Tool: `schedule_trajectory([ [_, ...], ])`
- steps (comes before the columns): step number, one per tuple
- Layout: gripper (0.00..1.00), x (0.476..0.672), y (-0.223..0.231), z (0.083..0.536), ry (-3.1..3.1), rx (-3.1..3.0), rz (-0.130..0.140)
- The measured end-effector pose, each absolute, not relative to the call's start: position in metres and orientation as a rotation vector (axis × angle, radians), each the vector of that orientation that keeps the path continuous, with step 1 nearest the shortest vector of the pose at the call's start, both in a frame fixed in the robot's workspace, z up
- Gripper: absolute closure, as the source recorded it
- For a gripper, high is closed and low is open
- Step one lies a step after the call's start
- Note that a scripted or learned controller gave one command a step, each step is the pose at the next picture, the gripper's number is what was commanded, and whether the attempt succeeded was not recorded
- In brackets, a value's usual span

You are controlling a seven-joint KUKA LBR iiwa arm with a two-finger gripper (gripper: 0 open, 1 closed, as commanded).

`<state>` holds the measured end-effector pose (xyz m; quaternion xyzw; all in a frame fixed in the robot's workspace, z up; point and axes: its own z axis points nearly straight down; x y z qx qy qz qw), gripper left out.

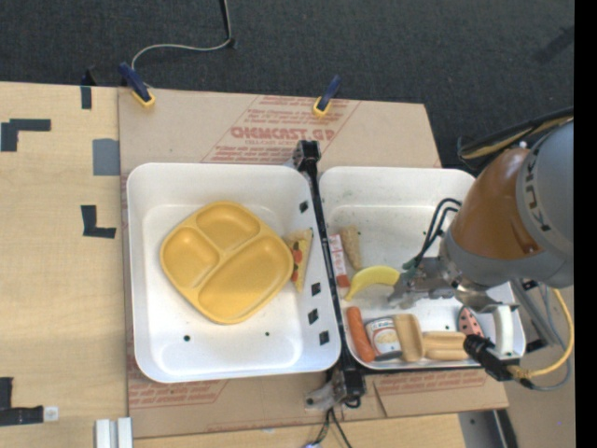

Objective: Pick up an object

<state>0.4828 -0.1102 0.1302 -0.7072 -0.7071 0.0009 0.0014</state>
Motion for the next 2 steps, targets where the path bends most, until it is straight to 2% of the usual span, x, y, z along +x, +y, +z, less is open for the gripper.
schedule_trajectory([
  [1, 1.0, 0.484, -0.11, 0.156, -2.221, -2.22, 0.001],
  [2, 1.0, 0.483, -0.107, 0.129, -2.22, -2.219, 0.003],
])
